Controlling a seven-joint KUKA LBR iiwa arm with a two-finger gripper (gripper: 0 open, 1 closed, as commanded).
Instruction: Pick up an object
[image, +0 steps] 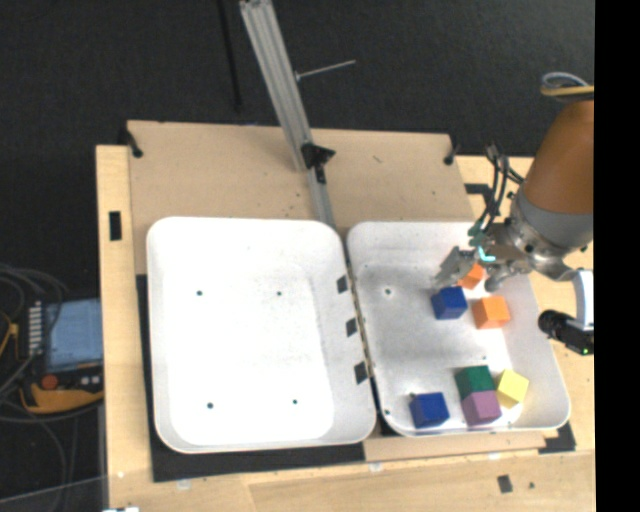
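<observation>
My gripper (476, 270) hangs over the back of the right bin (400, 330), its two fingers spread apart. A small orange piece (474, 276) shows between the fingers; whether they touch it is unclear. Just below the gripper lie a blue block (449, 302) and an orange block (490, 312). Near the bin's front edge sit another blue block (429, 408), a green block (474, 380), a purple block (481, 406) and a yellow block (512, 386).
The left bin (250, 330) lies beside the right one. A slanted metal rail (290, 100) runs from the top down to the gap between the bins. The arm's orange band (565, 150) looms at the right.
</observation>
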